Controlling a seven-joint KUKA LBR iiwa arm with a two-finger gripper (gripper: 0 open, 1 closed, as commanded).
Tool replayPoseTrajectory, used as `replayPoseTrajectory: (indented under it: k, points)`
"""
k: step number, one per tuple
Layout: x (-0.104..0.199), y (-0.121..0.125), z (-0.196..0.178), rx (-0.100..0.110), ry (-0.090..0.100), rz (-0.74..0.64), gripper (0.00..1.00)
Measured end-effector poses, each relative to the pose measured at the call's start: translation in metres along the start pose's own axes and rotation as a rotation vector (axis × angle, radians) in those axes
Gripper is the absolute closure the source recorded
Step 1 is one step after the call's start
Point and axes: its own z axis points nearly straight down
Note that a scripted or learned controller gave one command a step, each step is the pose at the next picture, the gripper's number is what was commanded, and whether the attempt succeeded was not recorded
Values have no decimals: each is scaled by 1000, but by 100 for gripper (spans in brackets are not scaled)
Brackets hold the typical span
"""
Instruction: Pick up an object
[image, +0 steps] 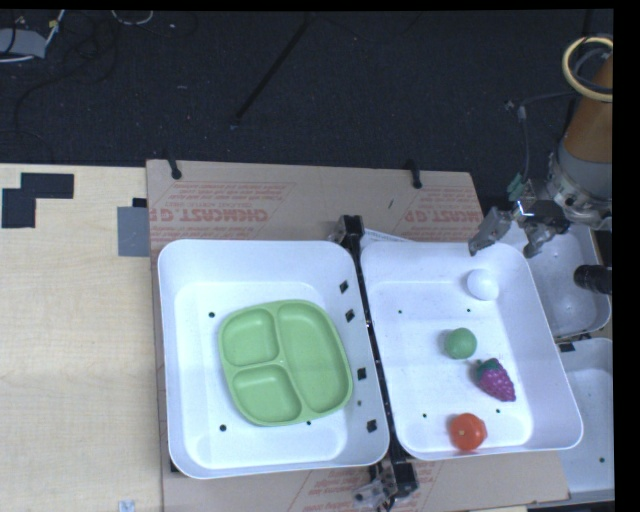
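Green plate (285, 362) sits mid left bin (190, 290). In the right bin (420, 270): a white ball (482, 284) near the far edge, green ball (460, 343), purple grapes (495, 380), tomato (467, 431), all loosely spaced. Gripper (515, 228) hovers over that bin's far right corner, jaws spread, holding nothing.

Gripper (512, 233) open above right bin's (540, 300) far edge (white ball (482, 284) nearby).

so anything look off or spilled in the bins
Nothing stands out. The green divided plate lies flat in the left bin; the white ball, green ball, purple grapes and orange-red fruit sit apart in the right bin.
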Motion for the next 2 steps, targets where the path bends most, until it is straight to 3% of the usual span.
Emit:
replayPoseTrajectory:
  k: [1, 2]
  points:
    - [0, 2, -9, -13, -2, -2, 0]
    - [-1, -5, 38, -8, -2, -2, 0]
